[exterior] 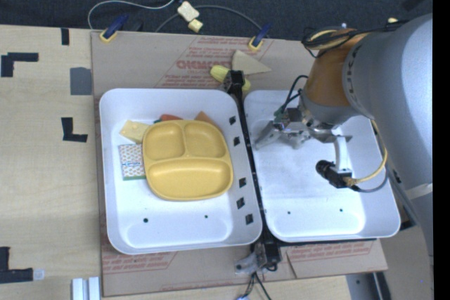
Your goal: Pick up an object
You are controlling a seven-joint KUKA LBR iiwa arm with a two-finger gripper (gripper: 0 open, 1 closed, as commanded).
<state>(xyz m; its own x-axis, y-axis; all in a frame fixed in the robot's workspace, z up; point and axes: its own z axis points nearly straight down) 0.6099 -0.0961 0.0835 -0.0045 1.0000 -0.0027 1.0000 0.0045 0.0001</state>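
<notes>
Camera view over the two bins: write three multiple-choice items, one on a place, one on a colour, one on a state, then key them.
1. Where does the divided plate lie?
A. in the left bin
B. in the right bin
C. on the cardboard behind the bins

2. What colour is the divided plate?
A. blue
B. yellow
C. red

3. How does the plate sit among the small items in its bin?
A. apart from them all
B. underneath them
C. on top, partly covering them

Key:
1. A, the plate sits inside the left bin, while the end effector is over the right bin.
2. B, its three compartments are all yellow.
3. C, the card and other pieces poke out from under its rim.
</notes>
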